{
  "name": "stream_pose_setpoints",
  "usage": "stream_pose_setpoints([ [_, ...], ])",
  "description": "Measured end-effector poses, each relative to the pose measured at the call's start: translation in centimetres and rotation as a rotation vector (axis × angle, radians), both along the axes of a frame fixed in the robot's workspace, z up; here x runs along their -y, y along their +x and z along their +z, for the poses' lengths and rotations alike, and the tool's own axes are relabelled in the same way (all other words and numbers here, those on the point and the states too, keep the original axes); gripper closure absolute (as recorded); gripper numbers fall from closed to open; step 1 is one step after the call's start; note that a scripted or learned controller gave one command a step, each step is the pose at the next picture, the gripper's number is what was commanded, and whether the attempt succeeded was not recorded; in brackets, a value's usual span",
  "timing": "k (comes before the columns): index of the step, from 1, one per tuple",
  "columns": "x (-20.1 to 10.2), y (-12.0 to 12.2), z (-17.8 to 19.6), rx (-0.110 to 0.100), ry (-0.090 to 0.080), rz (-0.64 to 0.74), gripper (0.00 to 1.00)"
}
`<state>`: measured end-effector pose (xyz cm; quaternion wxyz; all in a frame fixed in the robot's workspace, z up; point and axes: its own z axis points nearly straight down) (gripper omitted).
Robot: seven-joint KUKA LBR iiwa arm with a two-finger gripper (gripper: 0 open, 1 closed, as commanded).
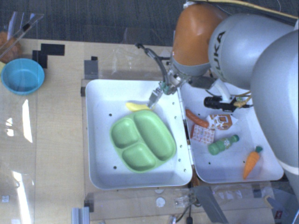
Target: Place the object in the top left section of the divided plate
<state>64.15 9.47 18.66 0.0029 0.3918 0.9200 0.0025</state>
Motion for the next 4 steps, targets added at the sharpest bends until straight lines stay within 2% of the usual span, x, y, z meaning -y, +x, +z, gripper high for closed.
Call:
stream_pose_setpoints([
  [1,-5.3,-7.5,-7.4,-0.004,0.0,-0.047,0.0],
  [2,-5.5,-7.5,-6.7,-0.008,0.003,-0.046,1.0],
  [3,-5.5,-7.3,-5.5,-0.002,0.007,-0.046,1.0],
  [4,-5.5,-7.3,-5.5,-0.001,0.007,-0.046,0.0],
])
